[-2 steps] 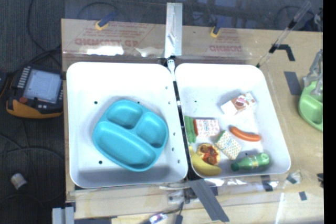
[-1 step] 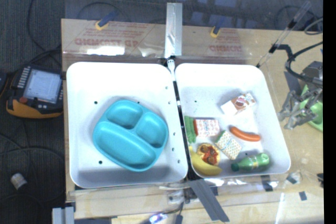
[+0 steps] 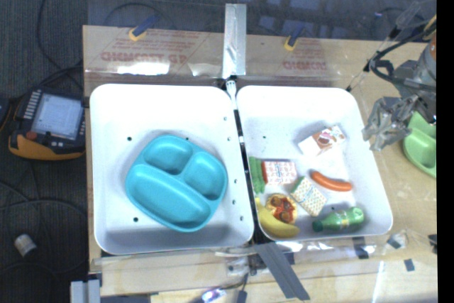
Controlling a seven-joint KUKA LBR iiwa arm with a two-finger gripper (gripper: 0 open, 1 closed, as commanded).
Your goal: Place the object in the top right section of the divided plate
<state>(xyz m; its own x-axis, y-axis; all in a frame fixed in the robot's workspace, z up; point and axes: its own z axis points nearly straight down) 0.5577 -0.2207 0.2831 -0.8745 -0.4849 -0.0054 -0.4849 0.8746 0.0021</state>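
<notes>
A blue divided plate (image 3: 153, 192) lies in the left white bin (image 3: 113, 124), with nothing in its three sections. The right bin (image 3: 284, 106) holds a white and red carton (image 3: 323, 140), an orange sausage (image 3: 330, 182), a red and white box (image 3: 278, 172), a checkered packet (image 3: 309, 196), a green bottle (image 3: 339, 219), a banana (image 3: 275, 227) and a thin green piece (image 3: 255, 174). My gripper (image 3: 386, 125) hangs just outside the right bin's right wall, level with the carton and apart from every object.
A green plastic object (image 3: 424, 145) sits on the bench right of my gripper. Black cables (image 3: 386, 60) run above it. A handheld controller (image 3: 50, 123) lies left of the bench. A metal strip (image 3: 235, 39) stands behind the bins' shared wall.
</notes>
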